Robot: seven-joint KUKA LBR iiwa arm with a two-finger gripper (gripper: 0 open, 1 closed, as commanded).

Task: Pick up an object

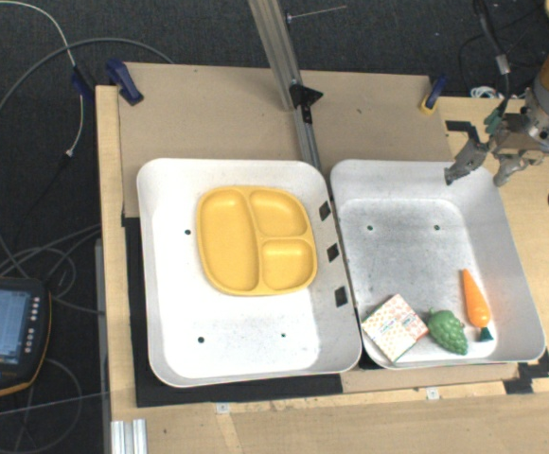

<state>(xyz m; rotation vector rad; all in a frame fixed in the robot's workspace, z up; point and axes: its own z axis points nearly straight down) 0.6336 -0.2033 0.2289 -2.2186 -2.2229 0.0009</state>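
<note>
Camera view, looking down at a slant on a bench (208,102) bearing two shallow white bins side by side.

Left bin (161,253): one yellow divided plate (256,239) with three compartments, lying flat toward the far half.

Right bin (416,244): three items grouped along the near edge. A small patterned card packet (394,326) lies at the near left corner, tilted. A green knobbly toy (448,332) lies just beside it to the right. An orange carrot toy (475,298) lies lengthwise near the right wall, close to the green toy.

Gripper (487,164): positioned over the far right corner of the right bin, well apart from all three items. Its two fingers stand apart, with nothing between them.

Surroundings: blue clamps (123,81) at the bench's far corners, a metal post (274,36) rising behind the bins, and a handheld control pendant (5,334) on the floor at left.
</note>
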